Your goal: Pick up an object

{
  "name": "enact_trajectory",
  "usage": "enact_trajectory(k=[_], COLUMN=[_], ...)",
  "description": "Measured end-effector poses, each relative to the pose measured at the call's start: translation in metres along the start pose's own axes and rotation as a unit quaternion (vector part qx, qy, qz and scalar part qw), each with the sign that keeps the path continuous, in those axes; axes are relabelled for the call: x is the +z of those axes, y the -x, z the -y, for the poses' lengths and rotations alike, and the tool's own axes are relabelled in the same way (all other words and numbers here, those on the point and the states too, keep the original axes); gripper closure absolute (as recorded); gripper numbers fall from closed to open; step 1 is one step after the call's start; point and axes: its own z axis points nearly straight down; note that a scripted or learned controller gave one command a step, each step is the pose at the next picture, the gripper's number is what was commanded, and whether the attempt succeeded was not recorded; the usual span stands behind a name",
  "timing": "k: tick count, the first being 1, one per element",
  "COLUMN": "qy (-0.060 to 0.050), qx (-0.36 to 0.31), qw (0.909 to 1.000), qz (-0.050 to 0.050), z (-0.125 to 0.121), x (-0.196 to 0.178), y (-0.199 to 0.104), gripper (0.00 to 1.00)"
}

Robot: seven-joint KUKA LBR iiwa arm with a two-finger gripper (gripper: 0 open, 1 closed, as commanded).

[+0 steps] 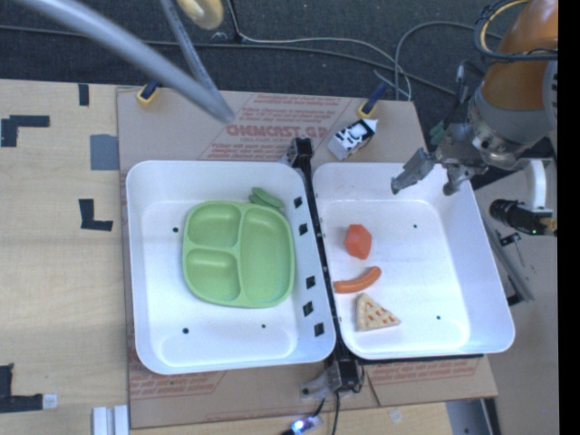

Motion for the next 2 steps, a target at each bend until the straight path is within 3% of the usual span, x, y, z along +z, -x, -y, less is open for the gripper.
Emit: enact_trajectory(k=[1,2], qy=[0.006,0.004], qx=[-0.002,-0.001], qw=[1.0,1.0], qz=[0.001,0.001], z=[-0.002,0.006], x=[-0.008,0.04], y=[0.0,0.0], gripper=[0.0,0.0])
